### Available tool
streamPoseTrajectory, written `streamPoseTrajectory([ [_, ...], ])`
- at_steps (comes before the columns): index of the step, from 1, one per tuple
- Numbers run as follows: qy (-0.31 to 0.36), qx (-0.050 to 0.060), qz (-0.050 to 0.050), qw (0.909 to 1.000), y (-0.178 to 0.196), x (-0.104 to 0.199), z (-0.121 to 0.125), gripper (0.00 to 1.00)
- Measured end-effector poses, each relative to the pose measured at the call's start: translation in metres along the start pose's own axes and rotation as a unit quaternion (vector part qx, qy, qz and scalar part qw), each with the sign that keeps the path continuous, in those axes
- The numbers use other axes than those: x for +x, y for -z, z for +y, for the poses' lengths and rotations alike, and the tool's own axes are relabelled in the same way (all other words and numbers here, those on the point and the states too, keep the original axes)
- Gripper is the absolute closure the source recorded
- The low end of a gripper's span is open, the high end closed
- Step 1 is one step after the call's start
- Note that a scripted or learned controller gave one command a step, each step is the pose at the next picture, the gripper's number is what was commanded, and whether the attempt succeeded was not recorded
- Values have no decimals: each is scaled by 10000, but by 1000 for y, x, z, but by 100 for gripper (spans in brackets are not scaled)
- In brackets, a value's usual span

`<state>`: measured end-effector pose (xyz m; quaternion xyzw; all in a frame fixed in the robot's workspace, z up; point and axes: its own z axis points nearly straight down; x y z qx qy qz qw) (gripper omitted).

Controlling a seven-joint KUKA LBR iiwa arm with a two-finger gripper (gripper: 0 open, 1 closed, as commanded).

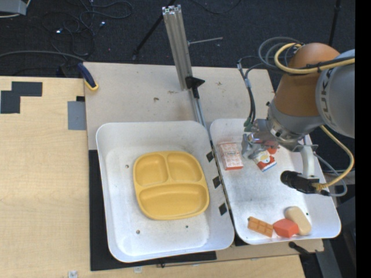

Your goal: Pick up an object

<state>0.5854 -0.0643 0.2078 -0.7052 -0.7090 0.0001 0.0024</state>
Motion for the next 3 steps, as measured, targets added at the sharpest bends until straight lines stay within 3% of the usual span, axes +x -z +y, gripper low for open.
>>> streamPoseTrajectory([
  [3, -3, -8, -9, 10000, -7, 139, 17, 100],
])
